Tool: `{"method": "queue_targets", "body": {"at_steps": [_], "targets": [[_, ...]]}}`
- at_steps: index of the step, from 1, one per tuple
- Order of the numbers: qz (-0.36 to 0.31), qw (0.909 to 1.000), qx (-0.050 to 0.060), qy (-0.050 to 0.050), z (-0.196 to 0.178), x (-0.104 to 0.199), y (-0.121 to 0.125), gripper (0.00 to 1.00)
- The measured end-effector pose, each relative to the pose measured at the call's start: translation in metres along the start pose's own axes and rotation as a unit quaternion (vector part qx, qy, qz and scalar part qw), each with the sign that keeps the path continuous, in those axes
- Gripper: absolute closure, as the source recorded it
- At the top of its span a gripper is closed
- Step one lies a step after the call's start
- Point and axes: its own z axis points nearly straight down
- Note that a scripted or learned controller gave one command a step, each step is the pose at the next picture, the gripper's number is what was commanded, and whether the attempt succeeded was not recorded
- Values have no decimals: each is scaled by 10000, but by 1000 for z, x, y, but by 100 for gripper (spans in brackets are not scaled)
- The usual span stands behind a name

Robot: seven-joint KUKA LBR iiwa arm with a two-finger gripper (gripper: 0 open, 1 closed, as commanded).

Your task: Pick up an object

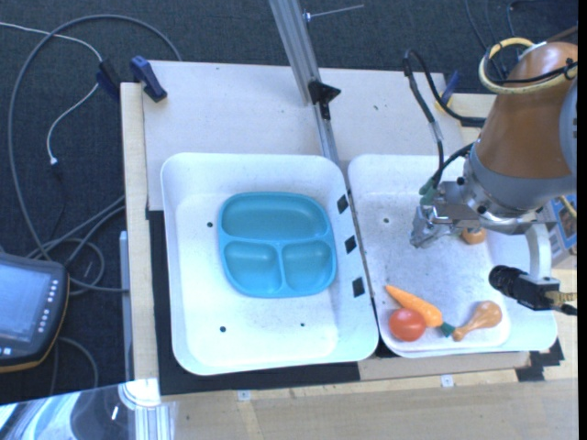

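My gripper (424, 234) hangs over the upper middle of the right bin (394, 177), its metal fingertips pointing down and left, with nothing visible between them. An orange carrot (413, 302) lies at the bin's lower edge, below the gripper. A red tomato (407, 324) sits against the carrot's near side. A tan pear-shaped piece (481, 318) lies to their right. A small orange object (473, 236) peeks out from under the wrist, mostly hidden.
The left bin (197, 337) holds a blue three-compartment plate (275, 243). A slanted metal pole (298, 44) crosses the back of the bench down to the gap between the bins. Black cables (426, 99) run along the arm. A black clamp (518, 285) sticks out at the right.
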Motion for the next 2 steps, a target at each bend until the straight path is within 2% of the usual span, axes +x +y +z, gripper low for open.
{"method": "queue_targets", "body": {"at_steps": [1, 2], "targets": [[0, 10000, 7, 3, 13, 54, 10, 100], [-2, 10000, -21, -3, 8, 102, 20, 100]]}}
